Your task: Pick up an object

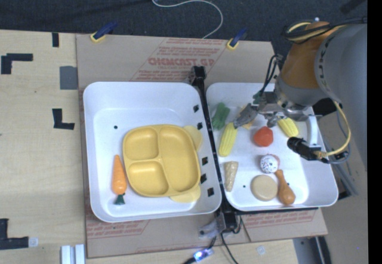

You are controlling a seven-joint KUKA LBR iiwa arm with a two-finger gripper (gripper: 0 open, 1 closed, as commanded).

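Bench holds two white bins; from my feed, gripper (pixel 258 114) sits low in right bin (pixel 319 188), fingers spread, holding nothing, near tomato (pixel 263 136) and corn cob (pixel 227 139).

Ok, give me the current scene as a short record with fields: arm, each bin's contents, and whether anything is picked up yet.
arm: reaches in from the right, tool low over the right bin
left bin: yellow divided plate, carrot beside it
right bin: corn cob, green piece, tomato, yellow piece, white speckled ball, drumstick, tan round piece, pale cone
held: nothing seen between the fingers
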